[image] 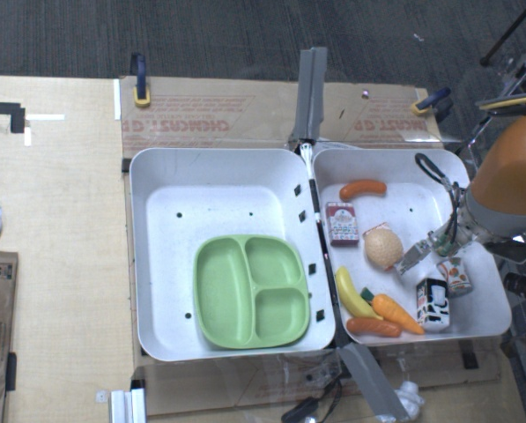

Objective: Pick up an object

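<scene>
Gripper: the two-finger gripper point(425, 249) hangs low over the right bin point(403, 174), reached in from the right; whether it is open or closed cannot be told at this size, and nothing is seen held in it.
Arm: the grey arm point(500, 192) with its orange band sits to the gripper's right, over the bin's right rim.
Round beige ball: the ball point(383, 246) lies just left of the gripper, very close to its tip — contact cannot be judged.
Small carton: a white and red carton point(456, 276) lies just below and right of the gripper, tilted.
Black-and-white can: the can point(433, 305) lies below the gripper, near the bin's front wall.
Carrot: the orange carrot point(396, 313) lies below and left of the gripper, just beside the can.
Banana: the yellow banana point(351, 293) lies further left of the carrot, touching or nearly touching it.
Red sausage: one sausage point(373, 327) lies along the front wall, below the banana.
Second sausage: another sausage point(362, 189) lies above and left of the gripper, toward the back wall.
Red box: a small red box point(342, 223) lies left of the ball, near the bin's left wall.
Left bin: the left bin point(218, 183) is well to the gripper's left — it holds a green divided plate point(252, 291), set toward its front.
</scene>
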Tool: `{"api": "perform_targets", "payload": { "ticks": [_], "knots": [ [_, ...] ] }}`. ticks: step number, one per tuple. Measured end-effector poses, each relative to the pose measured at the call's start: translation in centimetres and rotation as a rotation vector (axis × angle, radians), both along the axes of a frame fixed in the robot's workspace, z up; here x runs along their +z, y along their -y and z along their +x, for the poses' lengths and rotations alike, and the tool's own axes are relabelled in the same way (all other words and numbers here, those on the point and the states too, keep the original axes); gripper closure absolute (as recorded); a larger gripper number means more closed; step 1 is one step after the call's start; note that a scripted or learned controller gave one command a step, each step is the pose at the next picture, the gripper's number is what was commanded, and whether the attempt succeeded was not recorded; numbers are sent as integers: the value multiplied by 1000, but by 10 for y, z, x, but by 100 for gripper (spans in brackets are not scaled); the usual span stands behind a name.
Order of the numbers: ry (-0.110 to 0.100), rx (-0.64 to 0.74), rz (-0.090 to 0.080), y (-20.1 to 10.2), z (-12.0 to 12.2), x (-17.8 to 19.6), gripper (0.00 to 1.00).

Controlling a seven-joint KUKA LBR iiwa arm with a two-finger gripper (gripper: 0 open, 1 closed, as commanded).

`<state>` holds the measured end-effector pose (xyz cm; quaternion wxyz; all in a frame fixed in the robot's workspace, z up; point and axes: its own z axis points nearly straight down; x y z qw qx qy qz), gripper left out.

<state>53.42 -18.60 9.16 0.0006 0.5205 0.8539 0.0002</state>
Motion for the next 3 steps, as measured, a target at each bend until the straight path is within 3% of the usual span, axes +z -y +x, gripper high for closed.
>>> {"api": "perform_targets", "payload": {
  "ticks": [1, 2, 3],
  "knots": [
    [-1, 18, 0, 19, -57, 0, 0],
    [1, 16, 2, 18, -55, 9, 100],
    [0, -201, -1, -14, -23, 98, 100]
  ]
}}
